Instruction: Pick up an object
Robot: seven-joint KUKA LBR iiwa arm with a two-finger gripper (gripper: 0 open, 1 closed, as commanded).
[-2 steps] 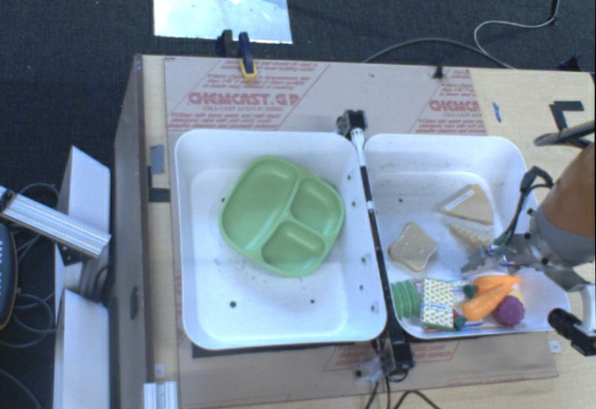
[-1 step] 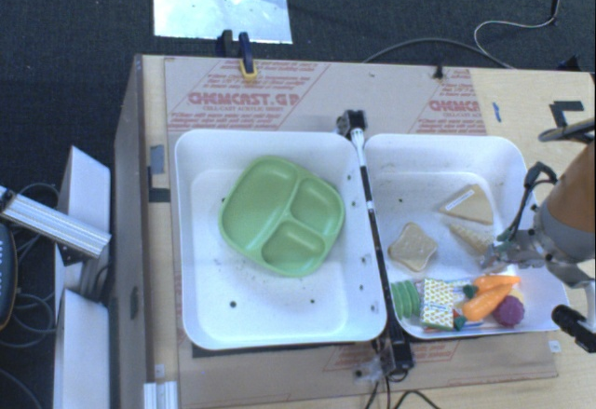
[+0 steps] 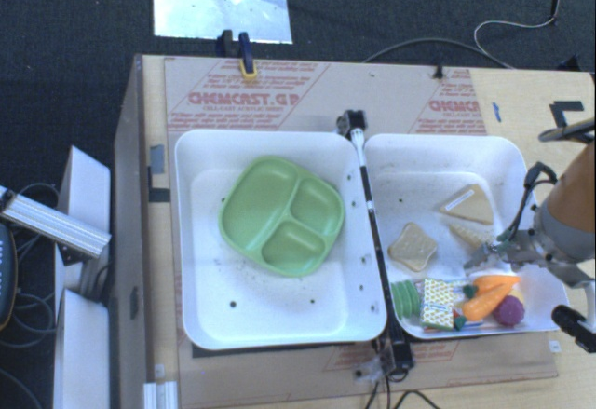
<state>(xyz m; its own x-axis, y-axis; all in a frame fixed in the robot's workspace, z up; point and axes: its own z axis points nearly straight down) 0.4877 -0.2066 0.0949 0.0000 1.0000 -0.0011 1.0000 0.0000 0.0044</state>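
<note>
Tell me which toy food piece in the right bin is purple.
It is the small round purple piece at the bin's front right corner, just right of the orange carrot. The other pieces are tan, green, orange, or patterned.

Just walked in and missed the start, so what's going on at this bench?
A robot arm reaches in from the right over the right bin, its gripper low near the toy food there: a carrot, a purple piece, a cracker and bread wedges. I can't tell if it holds anything. The left bin has a green tray.
</note>
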